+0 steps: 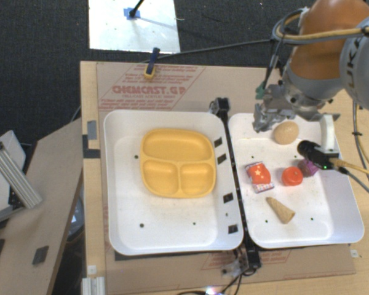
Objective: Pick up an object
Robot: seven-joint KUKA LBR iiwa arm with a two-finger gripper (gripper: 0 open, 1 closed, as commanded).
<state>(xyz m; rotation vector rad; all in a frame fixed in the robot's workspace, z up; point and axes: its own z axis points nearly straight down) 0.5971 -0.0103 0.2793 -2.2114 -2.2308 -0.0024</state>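
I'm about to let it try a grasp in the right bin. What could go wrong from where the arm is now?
1. The gripper sits over the bin's far edge beside the beige egg-shaped object; that round shape could roll away or squirt out of a pinch.
2. The red packet, red ball and purple piece lie near one another, so a descent could nudge a neighbour.

The arm (350, 48) is a bulky thing — smooth grey casing with a broad, rounded orange band above the wrist, glossy enough to catch the room light. Part of some dark lettering shows on the grey shell at the far right (too cropped to read). A bundle of thin cables, dark ones and a yellowish one, loops across the orange part. Below sits the pincer (264, 123) — grey metal, boxy, blurred.
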